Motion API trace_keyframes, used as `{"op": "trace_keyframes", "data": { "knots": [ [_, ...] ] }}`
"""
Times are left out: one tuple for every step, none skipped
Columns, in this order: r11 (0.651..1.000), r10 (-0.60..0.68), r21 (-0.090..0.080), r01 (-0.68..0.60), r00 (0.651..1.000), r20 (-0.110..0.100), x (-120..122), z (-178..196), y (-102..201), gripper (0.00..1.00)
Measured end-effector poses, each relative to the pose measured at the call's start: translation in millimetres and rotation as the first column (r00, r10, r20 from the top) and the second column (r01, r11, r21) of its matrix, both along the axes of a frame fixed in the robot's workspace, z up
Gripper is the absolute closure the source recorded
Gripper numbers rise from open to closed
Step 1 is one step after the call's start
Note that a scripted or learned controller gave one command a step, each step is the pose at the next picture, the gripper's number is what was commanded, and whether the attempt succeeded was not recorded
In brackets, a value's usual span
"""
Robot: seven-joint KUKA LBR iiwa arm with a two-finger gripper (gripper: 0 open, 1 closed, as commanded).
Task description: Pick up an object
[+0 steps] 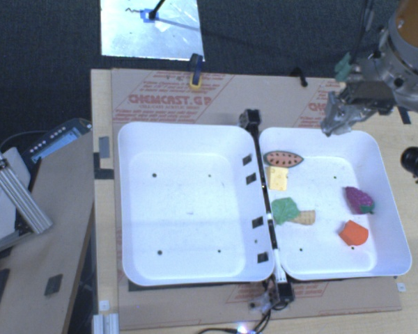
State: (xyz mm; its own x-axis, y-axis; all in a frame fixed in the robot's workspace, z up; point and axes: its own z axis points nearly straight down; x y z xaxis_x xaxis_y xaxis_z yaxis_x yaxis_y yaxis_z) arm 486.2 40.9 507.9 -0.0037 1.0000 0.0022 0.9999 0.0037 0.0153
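Objects lie in the right bin (386, 186): a brown seeded slice (283, 159), yellow block (278, 179), green piece (285, 209) touching a tan wedge (305, 218), purple lump (359, 200), orange piece (354, 233). The gripper (334, 125) hangs over that bin's far rim; its state cannot be told.

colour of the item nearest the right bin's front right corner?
Orange, seen in the camera view, with a purple item just behind it.

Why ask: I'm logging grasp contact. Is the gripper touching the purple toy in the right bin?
Apart. The camera view shows the gripper above the right bin's far rim, with bare white floor between it and the purple toy.
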Motion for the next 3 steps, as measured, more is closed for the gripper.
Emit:
{"op": "trace_keyframes", "data": {
  "knots": [
    [1.000, -0.002, -0.004, 0.002, 1.000, -0.024, -0.1, -120.1, 5.4, 1.00],
    [1.000, 0.010, 0.002, -0.009, 1.000, -0.007, 0.4, -62.2, 98.7, 1.00],
    [1.000, -0.005, -0.001, 0.005, 1.000, -0.002, 78.5, 7.9, 71.4, 1.00]
  ]
}}
